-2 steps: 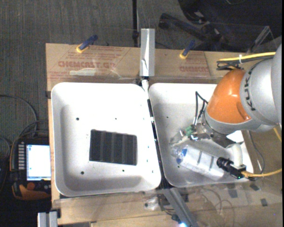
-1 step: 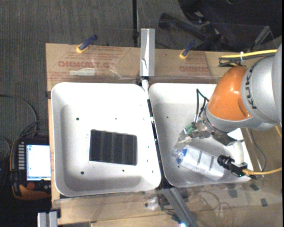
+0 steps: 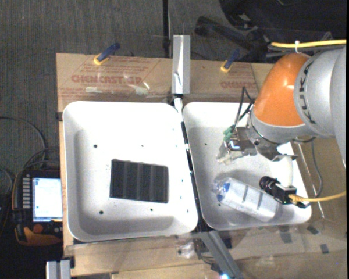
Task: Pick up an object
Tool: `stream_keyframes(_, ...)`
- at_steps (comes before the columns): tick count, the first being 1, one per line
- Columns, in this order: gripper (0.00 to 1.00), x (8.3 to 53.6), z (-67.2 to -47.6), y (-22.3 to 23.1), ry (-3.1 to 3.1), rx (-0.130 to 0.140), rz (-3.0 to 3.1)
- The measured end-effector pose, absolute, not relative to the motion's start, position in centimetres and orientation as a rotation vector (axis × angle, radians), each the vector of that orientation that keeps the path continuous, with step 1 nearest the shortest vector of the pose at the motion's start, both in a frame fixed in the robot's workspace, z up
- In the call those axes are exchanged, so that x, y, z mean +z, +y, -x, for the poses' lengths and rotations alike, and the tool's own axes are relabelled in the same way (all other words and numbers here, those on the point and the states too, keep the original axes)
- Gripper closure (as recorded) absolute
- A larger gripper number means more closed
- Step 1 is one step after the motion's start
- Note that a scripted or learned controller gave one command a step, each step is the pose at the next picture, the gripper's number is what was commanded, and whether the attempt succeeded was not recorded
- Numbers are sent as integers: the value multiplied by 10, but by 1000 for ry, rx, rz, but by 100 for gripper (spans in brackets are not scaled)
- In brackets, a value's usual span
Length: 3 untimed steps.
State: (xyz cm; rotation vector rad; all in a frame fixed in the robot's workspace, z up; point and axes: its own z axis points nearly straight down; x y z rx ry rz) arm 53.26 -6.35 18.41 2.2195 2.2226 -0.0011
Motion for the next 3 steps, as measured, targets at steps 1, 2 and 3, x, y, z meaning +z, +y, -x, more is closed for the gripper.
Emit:
stream_keyframes(1,100,195,-531,-64,2262,-1,-2179)
stream_keyframes(2,0,195,-531,-64,2262,-1,-2179)
stream_keyframes(3,100,204,-532,-63,2264,-1,-2176)
